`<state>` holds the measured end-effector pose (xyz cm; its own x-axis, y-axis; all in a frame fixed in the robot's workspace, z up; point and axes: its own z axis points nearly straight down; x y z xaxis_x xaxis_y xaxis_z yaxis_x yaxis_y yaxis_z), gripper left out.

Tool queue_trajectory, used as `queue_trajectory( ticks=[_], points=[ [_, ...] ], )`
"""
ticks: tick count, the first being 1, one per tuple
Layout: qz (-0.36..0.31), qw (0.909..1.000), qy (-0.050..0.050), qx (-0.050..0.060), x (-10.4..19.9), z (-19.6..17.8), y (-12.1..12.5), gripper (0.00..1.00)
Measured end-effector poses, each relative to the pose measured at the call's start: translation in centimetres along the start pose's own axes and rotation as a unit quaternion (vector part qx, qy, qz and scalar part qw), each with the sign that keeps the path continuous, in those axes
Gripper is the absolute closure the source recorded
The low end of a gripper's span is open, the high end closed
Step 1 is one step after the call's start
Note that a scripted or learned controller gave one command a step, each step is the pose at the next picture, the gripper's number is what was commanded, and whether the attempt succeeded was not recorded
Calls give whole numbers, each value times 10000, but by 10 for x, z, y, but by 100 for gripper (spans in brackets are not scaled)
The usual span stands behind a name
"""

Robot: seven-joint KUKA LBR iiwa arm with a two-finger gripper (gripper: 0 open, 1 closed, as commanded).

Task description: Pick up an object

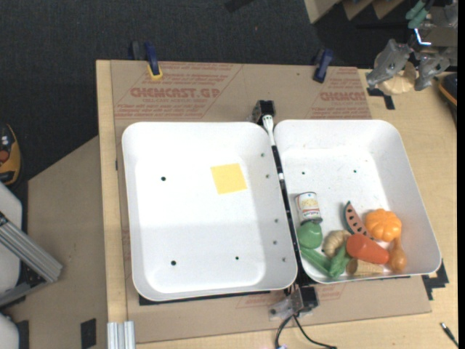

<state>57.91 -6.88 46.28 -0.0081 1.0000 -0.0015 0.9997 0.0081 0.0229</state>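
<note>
My gripper (pixel 404 70) hangs past the right bin's far right corner, above the bench. A pale beige lump (pixel 398 85) shows just under it; I cannot tell whether it is gripped. The left bin (pixel 145 217) holds a flat yellow square (pixel 229 178). Toy foods are piled in the near corner of the right bin (pixel 341 140): a small labelled jar (pixel 309 207), a green piece (pixel 311 235), a watermelon slice (pixel 353 218), an orange pumpkin (pixel 383 225), a red piece (pixel 367 249) and a beige knobbly piece (pixel 334 242).
Both bins sit on a brown board (pixel 218 86) held by two blue clamps (pixel 152 57) at its far edge. A black clip (pixel 263 111) joins the bins at the back. Cables (pixel 290 326) trail at the front. Shelving stands at the top right.
</note>
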Motion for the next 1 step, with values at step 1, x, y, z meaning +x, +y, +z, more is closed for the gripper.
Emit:
queue_trajectory(
  ticks=[1],
  points=[
    [62, 9998, 13, 182, -26, 121, -41, 100]
  ],
)
